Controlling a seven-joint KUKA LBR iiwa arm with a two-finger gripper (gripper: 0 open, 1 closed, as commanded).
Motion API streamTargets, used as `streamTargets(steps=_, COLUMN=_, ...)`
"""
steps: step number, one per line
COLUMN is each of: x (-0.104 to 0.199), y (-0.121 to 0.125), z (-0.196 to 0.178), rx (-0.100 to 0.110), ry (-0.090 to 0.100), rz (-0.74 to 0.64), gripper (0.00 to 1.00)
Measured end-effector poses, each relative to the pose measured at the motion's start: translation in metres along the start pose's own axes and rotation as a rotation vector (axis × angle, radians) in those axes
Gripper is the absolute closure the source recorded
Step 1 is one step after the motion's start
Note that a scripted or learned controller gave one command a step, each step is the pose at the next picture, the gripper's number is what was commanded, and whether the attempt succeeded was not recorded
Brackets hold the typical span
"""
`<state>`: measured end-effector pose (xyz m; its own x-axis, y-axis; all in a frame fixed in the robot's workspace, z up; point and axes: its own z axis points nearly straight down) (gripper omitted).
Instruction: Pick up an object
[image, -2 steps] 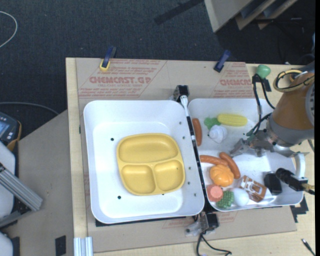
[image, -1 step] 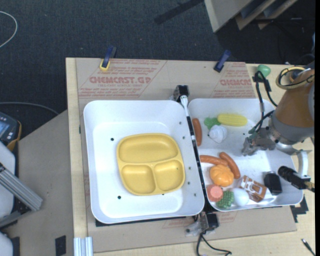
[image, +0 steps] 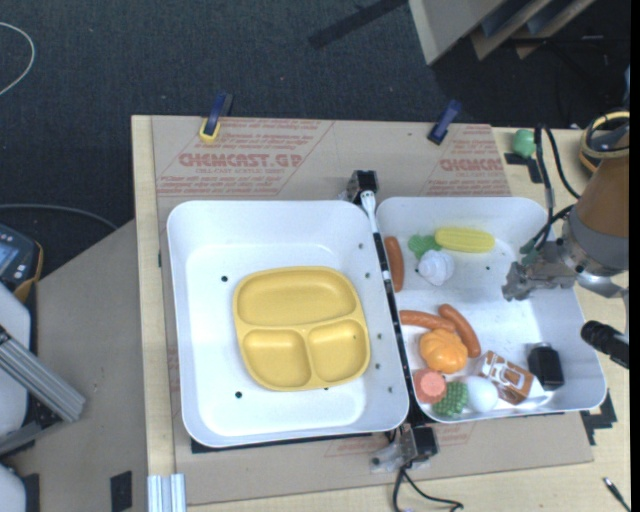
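Observation:
The right bin (image: 500, 212) holds several toy foods. A yellow corn cob (image: 465, 239) lies at the back beside a green piece (image: 422, 243) and a white lump (image: 435, 266). A red sausage (image: 395, 262) lies along the left wall. Two more sausages (image: 445, 321) sit above an orange fruit (image: 443, 350). At the front are a pink disc (image: 431, 385), broccoli (image: 453, 399), a white egg (image: 482, 396), a brown-and-white packet (image: 508, 376) and a black block (image: 546, 365). My gripper (image: 517, 283) hangs over bare bin floor, right of the white lump, with nothing visibly in it.
The left bin (image: 190, 300) carries a yellow divided plate (image: 298, 327). A black divider clip (image: 363, 184) sits between the bins at the back. The arm (image: 605, 215) comes in over the right bin's right wall. Cables and clamps lie along the bench's far edge.

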<state>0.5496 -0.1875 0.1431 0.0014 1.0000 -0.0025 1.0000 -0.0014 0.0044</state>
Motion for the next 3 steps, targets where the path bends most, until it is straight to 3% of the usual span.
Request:
streamTargets(steps=2, x=0.005, y=-0.004, z=-0.084, rx=-0.003, ry=0.000, rz=-0.002, gripper=1.00)
streamTargets(steps=3, x=0.056, y=0.032, z=-0.086, rx=-0.001, ry=0.002, rz=-0.007, gripper=1.00)
